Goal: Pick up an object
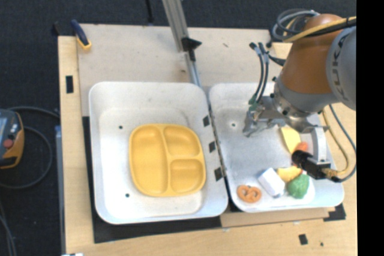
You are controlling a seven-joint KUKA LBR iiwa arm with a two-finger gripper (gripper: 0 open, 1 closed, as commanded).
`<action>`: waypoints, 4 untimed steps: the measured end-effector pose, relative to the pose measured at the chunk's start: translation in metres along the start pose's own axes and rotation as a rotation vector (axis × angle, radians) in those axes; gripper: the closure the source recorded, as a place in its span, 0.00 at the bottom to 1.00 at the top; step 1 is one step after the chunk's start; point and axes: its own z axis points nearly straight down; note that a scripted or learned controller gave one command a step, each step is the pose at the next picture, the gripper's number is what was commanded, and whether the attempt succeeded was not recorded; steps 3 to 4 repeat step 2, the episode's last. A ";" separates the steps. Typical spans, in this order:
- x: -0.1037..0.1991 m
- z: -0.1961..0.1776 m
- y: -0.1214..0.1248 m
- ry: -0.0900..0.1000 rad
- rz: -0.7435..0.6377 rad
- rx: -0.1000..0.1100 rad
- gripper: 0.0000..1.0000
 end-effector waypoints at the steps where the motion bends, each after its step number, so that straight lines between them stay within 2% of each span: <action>1: 0.054 0.008 0.000 0.000 0.000 0.001 1.00; 2: 0.103 0.014 0.002 0.000 0.000 0.002 1.00; 4: 0.103 0.014 0.002 0.000 0.000 0.002 1.00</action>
